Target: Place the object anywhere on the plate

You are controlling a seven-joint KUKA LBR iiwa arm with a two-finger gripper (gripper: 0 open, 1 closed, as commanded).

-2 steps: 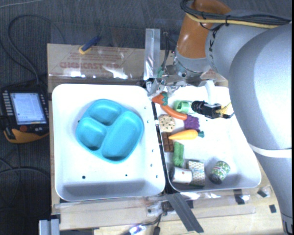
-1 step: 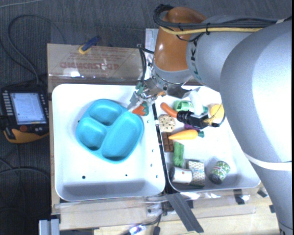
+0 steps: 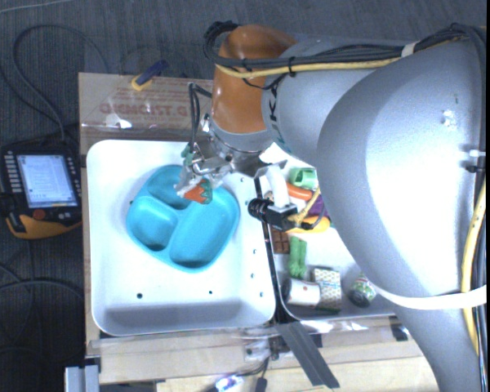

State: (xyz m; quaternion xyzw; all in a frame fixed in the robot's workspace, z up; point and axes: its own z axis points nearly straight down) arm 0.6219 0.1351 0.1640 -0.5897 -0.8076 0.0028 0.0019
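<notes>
At the near edge of the counter (image 3: 180,345), the white left-hand bin (image 3: 122,300) shows bare floor in front of the blue three-compartment plastic plate (image 3: 184,223). To its right, the second white bin (image 3: 310,310) carries a clutter of small things: a green bottle-like item (image 3: 298,256), a white roll (image 3: 305,292), a patterned packet (image 3: 327,281) and a round speckled ball (image 3: 361,291).

Further back, the gripper (image 3: 198,182) hangs over the plate's far rim, and a small orange and green object (image 3: 198,193) appears pinched between its fingertips, just above the top compartments. The object looks close to the plate surface, though whether it touches is unclear.

I judge this to be the placing step: the object is carried over the plate and not yet let go. The next move calls for a short descent, if any gap remains, then spreading the fingers so the object settles inside a compartment and does not roll off the rim.

Beyond, a cardboard sheet (image 3: 139,104) lies behind the bin, and a teach pendant (image 3: 39,186) sits on the floor to the left.
</notes>
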